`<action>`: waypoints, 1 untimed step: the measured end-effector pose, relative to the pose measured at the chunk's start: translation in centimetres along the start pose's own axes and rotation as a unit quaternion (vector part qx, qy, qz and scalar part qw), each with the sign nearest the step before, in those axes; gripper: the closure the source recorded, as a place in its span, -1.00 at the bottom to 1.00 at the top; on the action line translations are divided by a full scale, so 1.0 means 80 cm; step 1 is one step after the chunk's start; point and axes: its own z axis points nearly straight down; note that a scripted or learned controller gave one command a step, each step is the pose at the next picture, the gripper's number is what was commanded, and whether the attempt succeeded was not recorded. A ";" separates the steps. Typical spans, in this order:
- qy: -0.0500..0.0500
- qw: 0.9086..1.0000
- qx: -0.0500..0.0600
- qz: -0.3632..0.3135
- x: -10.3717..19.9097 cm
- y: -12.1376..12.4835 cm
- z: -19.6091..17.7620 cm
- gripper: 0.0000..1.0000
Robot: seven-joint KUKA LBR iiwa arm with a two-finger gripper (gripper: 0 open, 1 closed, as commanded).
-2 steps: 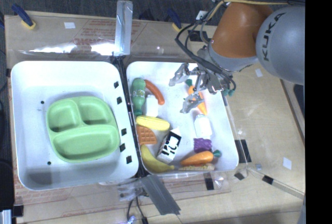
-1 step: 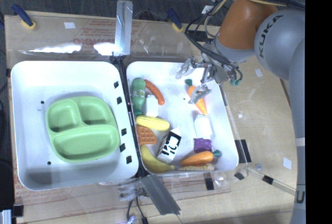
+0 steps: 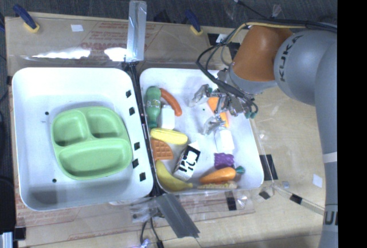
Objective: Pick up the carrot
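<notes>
I take the carrot as my reference. It lies on its side against the near wall of the right bin, orange body pointing toward the banana and green top toward the bin's outer corner. A purple toy sits just beyond it, touching or nearly so, and a black-and-white block lies just off its pointed end.

The tool hangs well beyond the carrot, over the far half of the same bin, with a white piece between the two. Its fingers are spread apart, and I see no toy pinched between them. (There is a small orange patch in the gap, but I cannot tell whether it is part of the tool or something lying under it.) The arm comes in over the rim on that side, which is why the wrist is cocked down into the bin.

My judgement is that the grasp has not started. The tool has to come back toward the carrot. With the wall on one side and the purple toy on the other, the fingers would best straddle the carrot's body across its width, or they risk catching the toy instead. The green tray in the other bin, far past the banana from the carrot, plays no part.
</notes>
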 end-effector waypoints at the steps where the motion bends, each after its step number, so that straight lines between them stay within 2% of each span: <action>1: -0.003 1.000 0.002 -0.004 -0.004 0.002 -0.017 1.00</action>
